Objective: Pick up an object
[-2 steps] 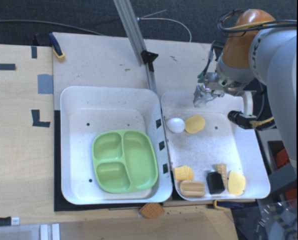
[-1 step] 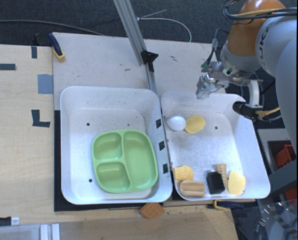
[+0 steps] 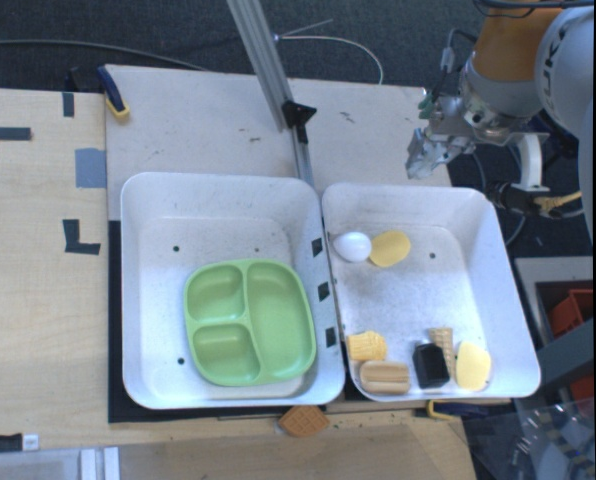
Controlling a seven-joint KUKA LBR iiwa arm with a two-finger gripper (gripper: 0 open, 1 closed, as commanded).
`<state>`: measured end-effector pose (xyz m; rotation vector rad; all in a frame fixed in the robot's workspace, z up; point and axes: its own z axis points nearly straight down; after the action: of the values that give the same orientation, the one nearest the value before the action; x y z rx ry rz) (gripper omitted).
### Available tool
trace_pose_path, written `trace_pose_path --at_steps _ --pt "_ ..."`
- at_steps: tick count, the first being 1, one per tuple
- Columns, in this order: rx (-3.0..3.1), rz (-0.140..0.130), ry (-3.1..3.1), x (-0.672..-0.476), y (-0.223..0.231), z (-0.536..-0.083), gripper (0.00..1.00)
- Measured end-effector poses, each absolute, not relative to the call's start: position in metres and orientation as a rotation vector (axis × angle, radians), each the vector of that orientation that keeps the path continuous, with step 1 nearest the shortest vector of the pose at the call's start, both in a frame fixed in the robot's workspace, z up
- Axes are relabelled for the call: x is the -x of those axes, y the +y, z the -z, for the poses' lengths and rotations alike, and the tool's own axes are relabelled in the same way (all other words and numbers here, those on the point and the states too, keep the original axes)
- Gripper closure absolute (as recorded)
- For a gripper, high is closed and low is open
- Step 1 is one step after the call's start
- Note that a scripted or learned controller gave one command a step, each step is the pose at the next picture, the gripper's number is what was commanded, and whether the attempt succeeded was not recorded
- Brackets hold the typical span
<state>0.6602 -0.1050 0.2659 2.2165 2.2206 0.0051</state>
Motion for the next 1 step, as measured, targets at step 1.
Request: trace_pose_path --at_steps 1 --pt "-2.217 0.001 2.229 -0.6565 -0.0594 -0.2635 1.00"
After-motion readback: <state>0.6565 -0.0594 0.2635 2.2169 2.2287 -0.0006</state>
